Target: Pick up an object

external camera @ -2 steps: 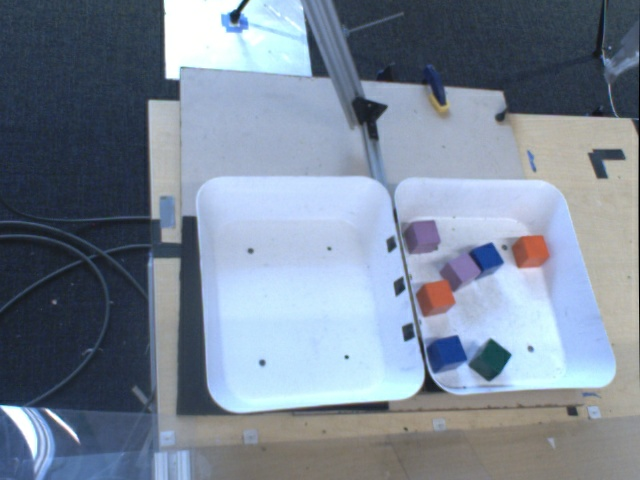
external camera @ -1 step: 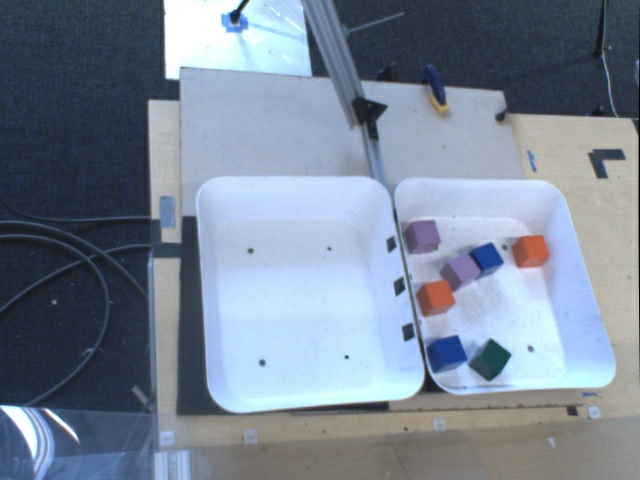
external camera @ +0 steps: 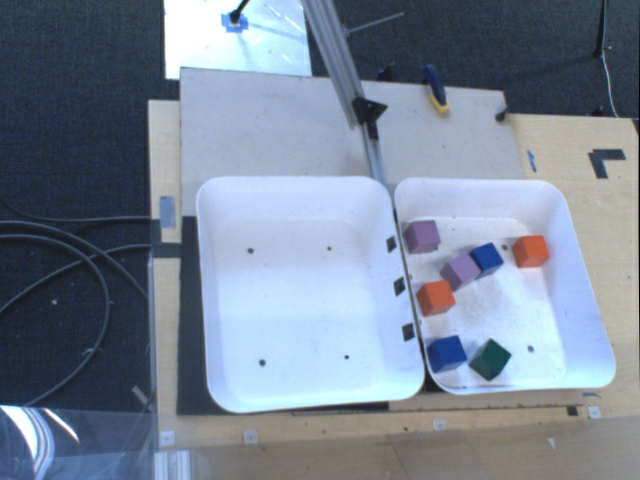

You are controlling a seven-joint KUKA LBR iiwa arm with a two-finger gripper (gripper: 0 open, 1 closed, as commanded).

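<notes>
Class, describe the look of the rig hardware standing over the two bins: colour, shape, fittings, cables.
A slim silver-grey metal strut slants down from the top edge. A black clamp joins it to a thinner grey rod, which ends where the left bin meets the right bin. Black cables loop on the carpet at left.

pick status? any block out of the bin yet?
Done: nothing that shows. All seven blocks sit in the right bin: two purple, two blue, two orange, one green.
In hand: nothing; no block is lifted.
Left: the whole pick, meaning approach, grasp and lift. The green block stands clear of the others, so it looks like an easy target.
</notes>
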